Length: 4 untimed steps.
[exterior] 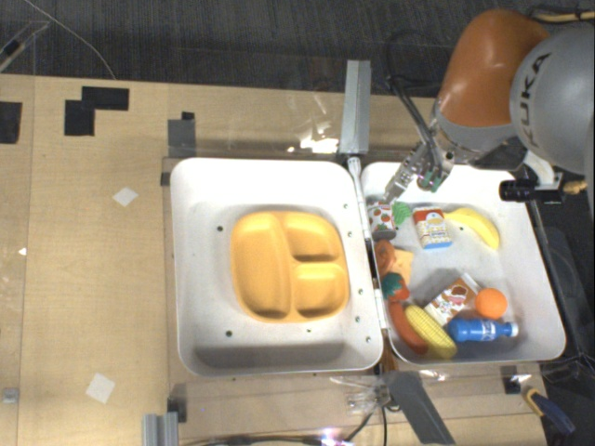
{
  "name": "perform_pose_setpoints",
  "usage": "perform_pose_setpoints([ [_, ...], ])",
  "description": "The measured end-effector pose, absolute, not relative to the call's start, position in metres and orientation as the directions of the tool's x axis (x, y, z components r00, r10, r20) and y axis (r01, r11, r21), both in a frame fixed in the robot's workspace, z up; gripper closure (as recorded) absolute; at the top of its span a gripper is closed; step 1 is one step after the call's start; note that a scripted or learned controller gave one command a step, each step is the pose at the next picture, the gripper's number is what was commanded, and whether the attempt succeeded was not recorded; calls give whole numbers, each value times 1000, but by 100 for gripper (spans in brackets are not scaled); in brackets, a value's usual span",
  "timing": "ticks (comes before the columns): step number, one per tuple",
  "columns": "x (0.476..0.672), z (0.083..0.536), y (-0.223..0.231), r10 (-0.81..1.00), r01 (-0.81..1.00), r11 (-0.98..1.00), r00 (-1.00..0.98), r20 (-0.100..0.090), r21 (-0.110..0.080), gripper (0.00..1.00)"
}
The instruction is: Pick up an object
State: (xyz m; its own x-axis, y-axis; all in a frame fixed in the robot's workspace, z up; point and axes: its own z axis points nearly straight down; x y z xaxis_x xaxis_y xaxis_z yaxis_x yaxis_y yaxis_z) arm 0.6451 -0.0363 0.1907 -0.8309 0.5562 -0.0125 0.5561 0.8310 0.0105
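The right bin [544,277] holds several toy foods: a banana [476,226], a small red and white carton [433,229], an orange ball [491,302], a blue bottle [482,330], a corn cob [429,331], a red sausage [406,323] and a snack box [451,296]. A green piece [402,214] and a small red and white packet [381,218] lie at the bin's far left corner. My gripper [416,173] hangs above that far left corner, over the green piece, with nothing visible between its fingers.
The left bin [200,277] contains a yellow divided tray [286,263]. A grey metal post [355,110] stands behind the divide between the bins. The arm's orange band [483,63] and grey body [558,72] cover the far right corner.
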Motion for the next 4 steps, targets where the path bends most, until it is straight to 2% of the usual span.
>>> perform_pose_setpoints([
  [1, 568, 185, -71, 982, 982, 190, -190, -1, 4, 100],
  [2, 672, 90, -102, 986, 986, 169, -169, -4, 12, 100],
  [3, 566, 190, -23, 944, 944, 330, -330, -3, 14, 100],
  [4, 560, 142, -92, 870, 870, 493, -493, -3, 2, 100],
])
